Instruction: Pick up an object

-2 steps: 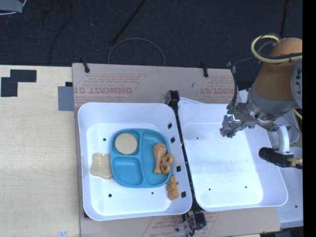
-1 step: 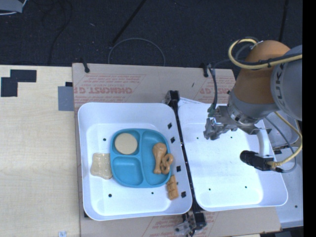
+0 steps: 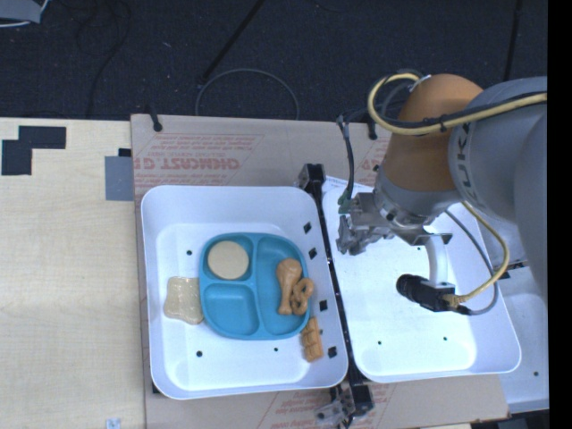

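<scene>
Red mirrored print on the cardboard sheet under the 2 bins cannot be read with any certainty. The arm bends in from the right, its gripper low over the right bin, by the divider; whether it is apart or together cannot be told. In the left bin, a blue tray holds a round cracker and a tan drumstick; a pale toast piece lies beside the tray

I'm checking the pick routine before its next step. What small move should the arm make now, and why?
Probably shift the claw left across the divider: it hangs over the right bin, while the foods lie on the blue tray in the left bin.
</scene>
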Action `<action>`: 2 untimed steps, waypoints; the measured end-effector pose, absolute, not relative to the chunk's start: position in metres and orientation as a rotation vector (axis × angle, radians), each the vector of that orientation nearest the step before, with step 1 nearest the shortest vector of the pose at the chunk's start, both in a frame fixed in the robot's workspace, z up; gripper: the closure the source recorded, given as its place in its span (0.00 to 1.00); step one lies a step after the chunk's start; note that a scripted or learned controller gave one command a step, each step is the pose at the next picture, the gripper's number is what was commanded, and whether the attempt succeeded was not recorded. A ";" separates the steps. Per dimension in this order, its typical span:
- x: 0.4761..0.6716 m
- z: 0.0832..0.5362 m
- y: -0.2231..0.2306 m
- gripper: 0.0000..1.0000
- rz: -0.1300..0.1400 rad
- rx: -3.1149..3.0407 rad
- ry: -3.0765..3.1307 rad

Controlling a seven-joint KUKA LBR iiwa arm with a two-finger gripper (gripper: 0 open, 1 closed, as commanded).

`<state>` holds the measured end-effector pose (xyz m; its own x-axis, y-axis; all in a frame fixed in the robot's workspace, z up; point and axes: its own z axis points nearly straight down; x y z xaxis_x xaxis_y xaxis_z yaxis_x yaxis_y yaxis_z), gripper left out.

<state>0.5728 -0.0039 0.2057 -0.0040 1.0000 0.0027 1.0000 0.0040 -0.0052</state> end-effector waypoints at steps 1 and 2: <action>0.583 0.212 0.054 1.00 0.000 -2.213 -2.225; 0.579 0.230 0.107 1.00 0.000 -2.214 -2.224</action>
